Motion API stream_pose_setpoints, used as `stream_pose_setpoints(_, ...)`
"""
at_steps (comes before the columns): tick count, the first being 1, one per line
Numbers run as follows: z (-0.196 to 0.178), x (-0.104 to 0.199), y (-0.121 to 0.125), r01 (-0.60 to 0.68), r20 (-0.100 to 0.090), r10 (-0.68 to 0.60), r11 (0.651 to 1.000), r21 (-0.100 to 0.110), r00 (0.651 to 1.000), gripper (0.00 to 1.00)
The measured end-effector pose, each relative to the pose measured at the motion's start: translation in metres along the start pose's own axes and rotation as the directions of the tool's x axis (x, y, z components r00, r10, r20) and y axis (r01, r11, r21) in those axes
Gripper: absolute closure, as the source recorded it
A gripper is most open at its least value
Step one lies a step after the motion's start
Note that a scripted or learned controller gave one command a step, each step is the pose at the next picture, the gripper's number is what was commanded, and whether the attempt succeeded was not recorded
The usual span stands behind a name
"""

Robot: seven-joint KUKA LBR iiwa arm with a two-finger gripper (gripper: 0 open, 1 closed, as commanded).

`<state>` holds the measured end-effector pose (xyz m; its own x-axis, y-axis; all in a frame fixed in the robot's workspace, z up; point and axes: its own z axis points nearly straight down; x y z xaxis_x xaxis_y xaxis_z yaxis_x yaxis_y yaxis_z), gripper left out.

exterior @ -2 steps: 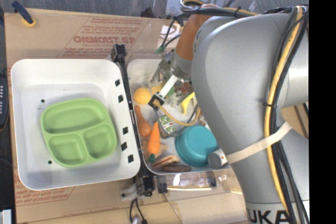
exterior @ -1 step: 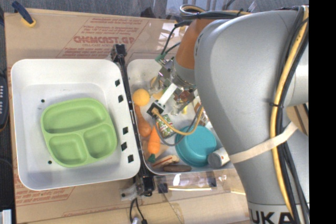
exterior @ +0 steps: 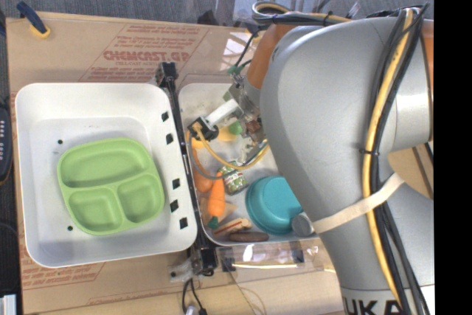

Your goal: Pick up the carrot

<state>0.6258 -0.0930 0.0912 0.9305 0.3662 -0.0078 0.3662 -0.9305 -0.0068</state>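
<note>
Grey arm (exterior: pixel 346 151), nearest the lens, looms over the right bin (exterior: pixel 193 96), beside the left bin (exterior: pixel 29 158) holding a green tray (exterior: pixel 110 184). Its end effector (exterior: pixel 240 111) sits at the bin's far end; whether it is apart or together cannot be told. A teal bowl (exterior: pixel 269 204) lies near the front. Just left of it rests the carrot (exterior: pixel 215 199), well apart from the end effector, toward the near wall. It looks light, stiff and smooth, likely best pinched across its thick middle.
</note>
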Motion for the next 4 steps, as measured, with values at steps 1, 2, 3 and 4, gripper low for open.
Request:
stream_pose_setpoints(1,0.0,0.008,0.005,-0.157,-0.001,0.157,0.988,-0.002,0.988,0.0)
stream_pose_setpoints(2,0.001,-0.005,-0.004,-0.147,0.002,0.147,0.989,0.005,0.989,0.0)
stream_pose_setpoints(3,0.0,-0.001,-0.003,-0.16,-0.002,0.16,0.987,0.003,0.987,0.0)
stream_pose_setpoints(4,0.0,-0.001,-0.004,-0.159,-0.001,0.159,0.987,0.003,0.987,0.0)
